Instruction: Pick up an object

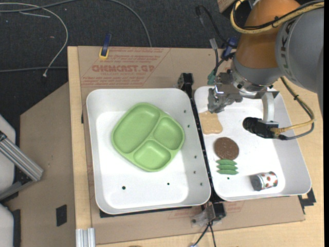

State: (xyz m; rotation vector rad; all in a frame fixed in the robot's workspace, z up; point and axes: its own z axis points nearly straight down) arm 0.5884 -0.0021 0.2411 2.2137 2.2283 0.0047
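From my station I see the gripper (217, 103) low over the far left corner of the right bin (288, 158), hanging from the arm (267, 35) that reaches in from the right. From this slant I cannot tell whether it is open or closed, and nothing I can make out sits in its grasp.

The nearest thing to it is a flat tan slice (211, 124), which looks like toy bread. It lies on the bin floor against the left wall, just on the near side of the gripper's tip. Its far edge runs under the tip; I cannot tell if they touch.

Nearer along the same side lie a brown round disc (226, 148), just apart from the slice, and then a green ridged piece (227, 167), close to the disc's near edge. A small white can with red spots (264, 180) lies on its side towards the bin's near right corner, well apart from the gripper.

The left bin (103, 184) holds a green divided plate (148, 136), flat and turned at an angle, roughly in the middle. Both bins rest on a cardboard sheet (128, 66).
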